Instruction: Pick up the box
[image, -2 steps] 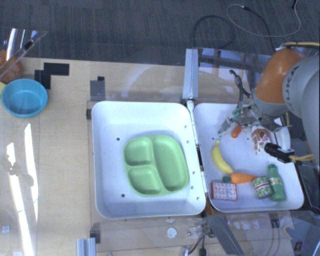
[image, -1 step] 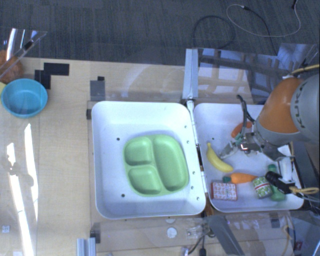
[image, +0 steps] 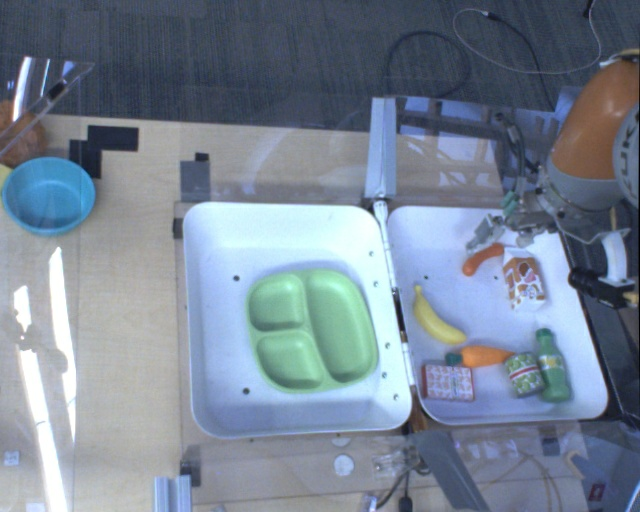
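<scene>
The box (image: 447, 381), small and red with a patterned face, lies flat at the front left corner of the right bin (image: 580, 330). My gripper (image: 505, 228) hangs over the far side of that bin, just above a small orange sausage-shaped toy (image: 483, 258). It is well away from the box, which sits free with nothing touching it from above.
The right bin also holds a banana (image: 436, 318), a carrot (image: 486, 355), a small can (image: 522, 373), a green bottle (image: 549, 365) and a snack packet (image: 524, 281). A green divided plate (image: 310, 328) lies in the left bin (image: 215, 300). A blue bowl (image: 48, 195) stands at far left.
</scene>
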